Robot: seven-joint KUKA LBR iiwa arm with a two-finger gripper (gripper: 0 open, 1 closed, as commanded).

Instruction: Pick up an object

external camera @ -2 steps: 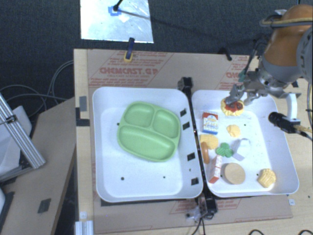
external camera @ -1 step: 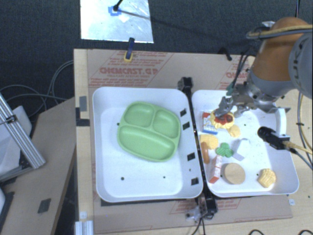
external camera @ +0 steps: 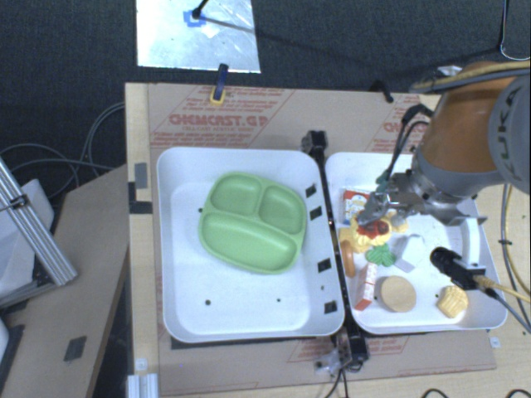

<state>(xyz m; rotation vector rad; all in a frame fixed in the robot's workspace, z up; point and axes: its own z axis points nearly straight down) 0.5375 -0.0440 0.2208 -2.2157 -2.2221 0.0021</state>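
Grey arm's fingers sit low in the right bin, amid a toy pile; can't tell if apart or together. Red-yellow toy lies right under them, round tan disc further below. Green tray w/ 3 sections fills left bin.

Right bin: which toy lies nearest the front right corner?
The yellow toy, lying by the right bin's front right corner; the tan disc sits left of it, nearer the middle.

A green divided plate lies in the left white bin
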